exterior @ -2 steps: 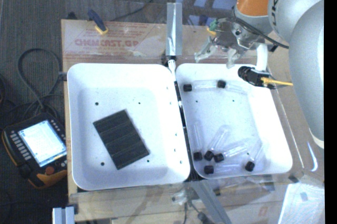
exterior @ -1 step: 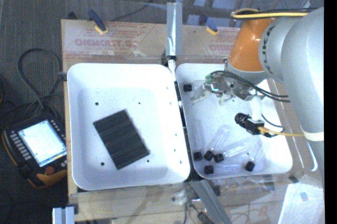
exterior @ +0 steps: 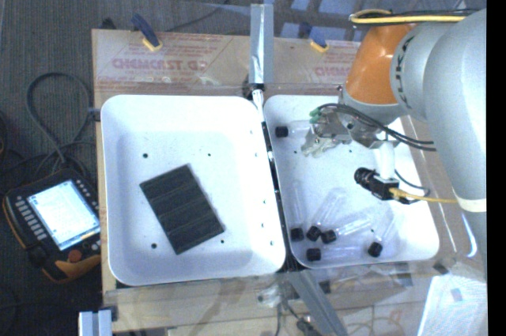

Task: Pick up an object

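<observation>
A black ribbed rectangular pad (exterior: 181,208) lies flat in the left bin (exterior: 126,121), slightly turned. The right bin (exterior: 419,243) holds several clear plastic tubes with black caps, among them a tube (exterior: 330,207) near the middle and another tube (exterior: 354,228) near the front. A lone black cap (exterior: 281,131) sits at the bin's back left. My gripper (exterior: 319,135) hangs low over the back of the right bin, just right of that cap and well behind the tubes. Nothing is seen held in it.
The grey arm with its orange band (exterior: 375,69) covers the right bin's back right corner. A black cable fitting (exterior: 368,179) with a yellow lead hangs over that bin. A divider post (exterior: 257,50) stands between the bins. A teach pendant (exterior: 55,216) lies left of the bench.
</observation>
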You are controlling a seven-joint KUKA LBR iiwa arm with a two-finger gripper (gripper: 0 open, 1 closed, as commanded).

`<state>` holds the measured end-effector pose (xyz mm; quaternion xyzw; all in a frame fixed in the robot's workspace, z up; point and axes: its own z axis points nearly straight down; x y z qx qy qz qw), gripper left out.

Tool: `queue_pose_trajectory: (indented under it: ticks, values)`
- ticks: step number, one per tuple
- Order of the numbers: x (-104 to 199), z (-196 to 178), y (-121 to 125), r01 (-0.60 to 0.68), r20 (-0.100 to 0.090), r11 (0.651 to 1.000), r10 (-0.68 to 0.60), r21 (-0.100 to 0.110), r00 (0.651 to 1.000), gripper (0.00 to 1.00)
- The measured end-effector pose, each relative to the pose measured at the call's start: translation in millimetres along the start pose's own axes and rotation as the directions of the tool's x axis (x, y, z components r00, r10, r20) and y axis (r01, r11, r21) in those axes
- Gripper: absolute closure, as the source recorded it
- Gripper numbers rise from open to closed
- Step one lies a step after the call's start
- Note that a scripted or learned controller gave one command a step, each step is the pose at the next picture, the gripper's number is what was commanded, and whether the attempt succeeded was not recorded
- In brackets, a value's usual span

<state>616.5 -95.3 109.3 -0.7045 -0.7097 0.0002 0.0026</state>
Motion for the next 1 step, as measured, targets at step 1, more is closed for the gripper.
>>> queue_pose_trajectory:
  ticks: [1]
  values:
    - [-0.1, 0.1, -0.1, 0.0, 0.0, 1.0, 0.0, 0.0, 1.0, 0.0]
